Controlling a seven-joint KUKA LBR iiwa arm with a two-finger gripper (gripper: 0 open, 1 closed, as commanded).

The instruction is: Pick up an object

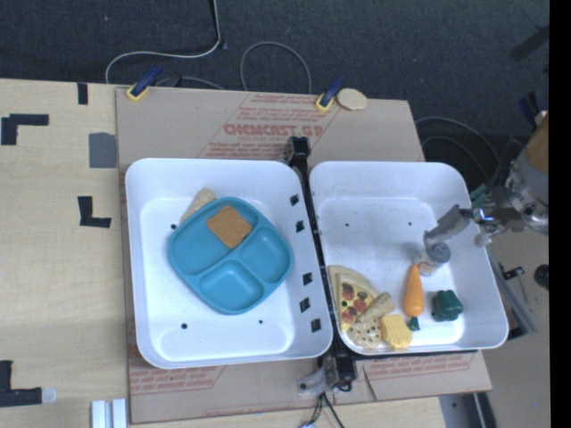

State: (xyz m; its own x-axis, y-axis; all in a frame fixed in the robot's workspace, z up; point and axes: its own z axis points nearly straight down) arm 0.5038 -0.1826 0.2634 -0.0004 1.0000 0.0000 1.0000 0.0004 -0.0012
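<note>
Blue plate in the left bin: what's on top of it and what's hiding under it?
A brown toast square lies in one compartment of the blue plate. A tan piece pokes out from under its back edge; the rest is covered.

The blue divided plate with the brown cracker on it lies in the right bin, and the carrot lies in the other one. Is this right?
Not quite: the camera view shows the blue divided plate, with the brown cracker on it, in the left bin. The carrot lies in the other one, the right bin.
</note>
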